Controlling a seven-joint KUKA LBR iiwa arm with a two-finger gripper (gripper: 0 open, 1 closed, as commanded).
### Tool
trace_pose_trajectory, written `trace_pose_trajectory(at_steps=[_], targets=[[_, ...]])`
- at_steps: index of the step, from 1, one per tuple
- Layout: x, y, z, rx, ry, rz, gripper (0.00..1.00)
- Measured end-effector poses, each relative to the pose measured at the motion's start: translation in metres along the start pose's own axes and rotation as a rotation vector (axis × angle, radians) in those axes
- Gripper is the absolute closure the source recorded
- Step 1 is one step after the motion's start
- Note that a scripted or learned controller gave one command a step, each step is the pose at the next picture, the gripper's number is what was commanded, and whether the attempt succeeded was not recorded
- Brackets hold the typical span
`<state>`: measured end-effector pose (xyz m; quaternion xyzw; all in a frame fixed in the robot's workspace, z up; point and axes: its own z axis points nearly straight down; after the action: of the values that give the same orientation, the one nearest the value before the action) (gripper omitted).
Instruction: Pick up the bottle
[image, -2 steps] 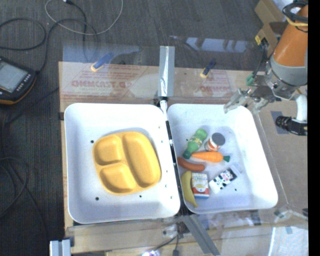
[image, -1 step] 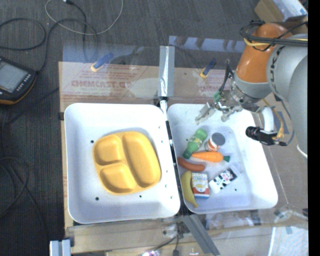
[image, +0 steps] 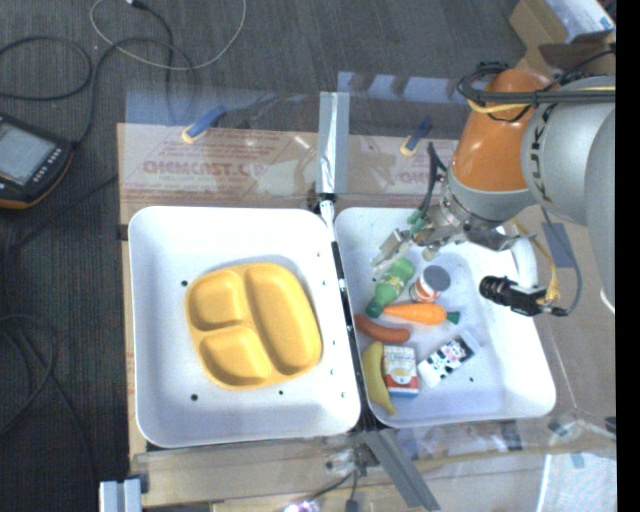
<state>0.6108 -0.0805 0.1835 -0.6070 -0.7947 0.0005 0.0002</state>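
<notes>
The bottle (image: 392, 286) is small and green with a lighter cap. It lies tilted in the right bin (image: 520, 385), near that bin's left wall. My gripper (image: 406, 240) hangs over the bin's far left part, just above the bottle's upper end. From this slant I cannot make out whether it touches the bottle. The grey arm with its orange band (image: 497, 140) comes in from the upper right.
Around the bottle lie a small round can (image: 432, 284), a carrot (image: 416, 314), a red sausage (image: 382, 330), a banana (image: 375, 380), a juice carton (image: 400, 369) and a black-and-white piece (image: 446, 360). The left bin (image: 160, 400) holds a yellow divided tray (image: 256, 323).
</notes>
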Motion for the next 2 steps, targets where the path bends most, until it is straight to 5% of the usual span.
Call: trace_pose_trajectory(at_steps=[1, 2], targets=[[-0.0214, -0.0034, 0.0896, -0.002, 0.001, 0.138, 0.00], [-0.0216, -0.0033, 0.0805, -0.002, 0.001, 0.139, 1.00]])
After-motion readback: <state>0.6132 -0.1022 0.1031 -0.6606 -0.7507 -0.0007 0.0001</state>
